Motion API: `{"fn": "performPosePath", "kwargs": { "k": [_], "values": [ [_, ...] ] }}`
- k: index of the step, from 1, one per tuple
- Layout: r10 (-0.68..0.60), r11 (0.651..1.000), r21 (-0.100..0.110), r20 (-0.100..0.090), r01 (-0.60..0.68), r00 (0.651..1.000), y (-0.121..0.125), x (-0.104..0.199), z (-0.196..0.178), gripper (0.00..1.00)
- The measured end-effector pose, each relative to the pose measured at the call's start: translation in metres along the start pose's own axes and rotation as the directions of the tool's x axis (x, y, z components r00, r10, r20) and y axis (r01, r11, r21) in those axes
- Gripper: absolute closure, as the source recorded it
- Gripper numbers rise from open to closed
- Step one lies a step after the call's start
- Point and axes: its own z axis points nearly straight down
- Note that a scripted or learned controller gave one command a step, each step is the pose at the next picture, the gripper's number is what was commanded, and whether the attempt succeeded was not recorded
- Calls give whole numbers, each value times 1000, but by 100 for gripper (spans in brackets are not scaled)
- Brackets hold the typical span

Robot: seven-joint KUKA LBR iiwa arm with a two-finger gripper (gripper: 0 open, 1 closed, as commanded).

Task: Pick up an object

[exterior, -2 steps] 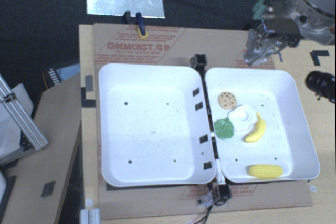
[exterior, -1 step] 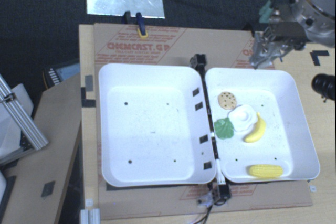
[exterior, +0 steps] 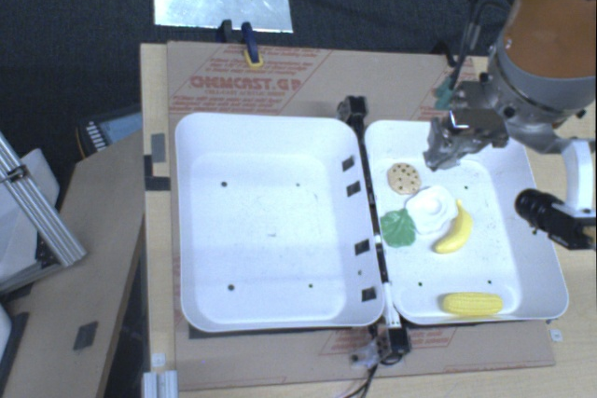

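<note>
Cookie (exterior: 403, 177): round, tan, dark-speckled, lying flat in the right bin (exterior: 522, 200), far-left part.
Gripper (exterior: 440, 156): hanging just right of the cookie, nothing visibly between its fingers; spread cannot be told.
Neighbours: white piece (exterior: 432, 209), green leaf (exterior: 398, 227), banana (exterior: 454, 231) sitting nearer; corn cob (exterior: 471, 302) nearest.

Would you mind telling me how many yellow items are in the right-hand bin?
2. A banana lies near the bin's middle, right of the fried egg. A corn cob lies near the front edge. The arm covers the bin's back corner, so something might be hidden there.
</note>
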Motion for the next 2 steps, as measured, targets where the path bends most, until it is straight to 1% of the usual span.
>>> {"fn": "performPosePath", "kwargs": {
  "k": [1, 2],
  "values": [
    [-9, 1000, -22, -5, 9, 1000, 0, 42, -100, 100],
    [-1, 1000, -2, 0, 1, 1000, 0, 30, -6, 100]
  ]
}}
